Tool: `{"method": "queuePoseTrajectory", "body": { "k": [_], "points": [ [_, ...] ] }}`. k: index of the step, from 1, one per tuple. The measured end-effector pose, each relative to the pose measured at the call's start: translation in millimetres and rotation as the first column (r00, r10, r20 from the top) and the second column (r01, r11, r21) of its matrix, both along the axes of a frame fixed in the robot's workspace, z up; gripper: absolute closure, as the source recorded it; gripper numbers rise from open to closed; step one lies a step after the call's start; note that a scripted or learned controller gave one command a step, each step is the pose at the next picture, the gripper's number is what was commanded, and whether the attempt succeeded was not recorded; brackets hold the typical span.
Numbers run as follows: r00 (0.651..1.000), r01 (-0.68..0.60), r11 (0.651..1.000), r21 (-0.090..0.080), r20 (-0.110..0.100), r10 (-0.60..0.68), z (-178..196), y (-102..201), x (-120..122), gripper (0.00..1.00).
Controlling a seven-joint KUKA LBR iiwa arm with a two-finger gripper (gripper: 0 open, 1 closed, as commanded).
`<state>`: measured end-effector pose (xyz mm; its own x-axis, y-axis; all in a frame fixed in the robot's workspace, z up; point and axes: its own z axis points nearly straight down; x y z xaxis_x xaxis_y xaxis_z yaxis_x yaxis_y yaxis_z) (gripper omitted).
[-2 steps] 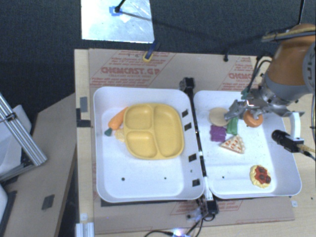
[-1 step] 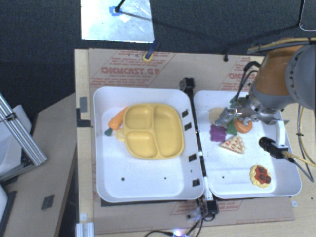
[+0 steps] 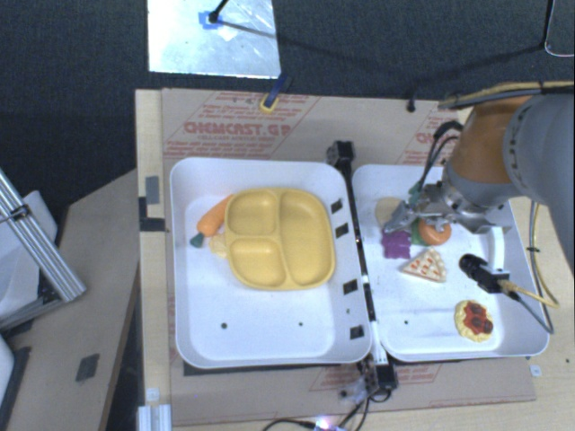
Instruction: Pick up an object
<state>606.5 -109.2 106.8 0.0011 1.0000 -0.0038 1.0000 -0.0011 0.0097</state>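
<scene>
My gripper (image 3: 409, 222) is lowered into the right bin (image 3: 517, 241), over the far edge of the purple block (image 3: 395, 243). This block is the reference for every position below. Gripper state: this view does not show whether it is spread or pressed together, so I cannot tell. Nothing is visibly held. Task status, as a judgement: the approach is complete, the grasp is unconfirmed and the lift is still to do. The likeliest object is the purple block, which rests on the bin floor. Whether the gripper touches it cannot be resolved. Just to the right of the purple block lies the tomato toy (image 3: 435, 233), partly under my wrist. Just beyond the block, toward the far wall, is a pale piece (image 3: 387, 210). On its near right side, just beside it, lies the pizza slice (image 3: 425, 267). The round pizza (image 3: 473, 320) is well apart, farther in that same direction. Edges: the right bin's inner wall runs near the left of the purple block, so sideways travel that way is limited. Open room: bare floor lies on the near side of the purple block, and the path straight up looks unobstructed. Past the inner wall, well to the left of the purple block, the left bin (image 3: 193, 330) holds the yellow plate (image 3: 274, 239) and the carrot (image 3: 213, 215), both clear of the working zone.
</scene>
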Motion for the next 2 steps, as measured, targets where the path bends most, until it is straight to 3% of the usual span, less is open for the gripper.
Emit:
{"method": "queuePoseTrajectory", "body": {
  "k": [1,2],
  "points": [
    [1.0,0.0,1.0,-0.006,0.006,0.0,-14.1,-4.2,5.2,0.0],
    [1.0,0.0,1.0,-0.008,0.015,0.0,-1.9,-5.0,7.0,1.0]
  ]
}}
